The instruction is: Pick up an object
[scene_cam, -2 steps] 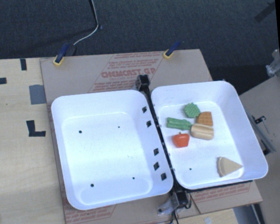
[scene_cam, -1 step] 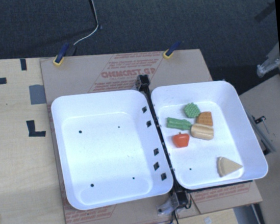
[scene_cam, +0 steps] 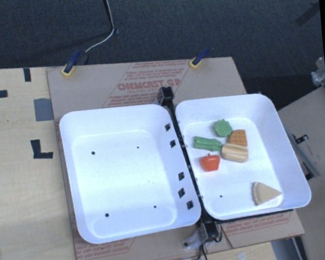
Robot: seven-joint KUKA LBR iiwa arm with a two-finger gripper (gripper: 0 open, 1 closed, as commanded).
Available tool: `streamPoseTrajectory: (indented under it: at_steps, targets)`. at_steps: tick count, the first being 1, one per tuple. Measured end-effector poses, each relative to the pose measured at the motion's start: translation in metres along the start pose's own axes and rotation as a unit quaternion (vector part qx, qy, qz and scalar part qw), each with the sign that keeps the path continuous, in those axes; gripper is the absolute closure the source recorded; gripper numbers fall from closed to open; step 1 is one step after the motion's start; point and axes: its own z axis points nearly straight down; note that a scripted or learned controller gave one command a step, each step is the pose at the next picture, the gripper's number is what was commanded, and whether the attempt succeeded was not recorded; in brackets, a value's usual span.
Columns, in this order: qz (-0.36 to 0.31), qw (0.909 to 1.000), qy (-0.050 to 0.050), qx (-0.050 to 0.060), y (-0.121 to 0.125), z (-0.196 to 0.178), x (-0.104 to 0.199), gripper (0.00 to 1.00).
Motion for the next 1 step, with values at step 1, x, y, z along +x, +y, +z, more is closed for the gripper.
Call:
streamPoseTrajectory:
  at_steps: [1]
  targets:
    - [0.0,1.0,0.0,0.0,0.0,0.0005,0.0,0.0]
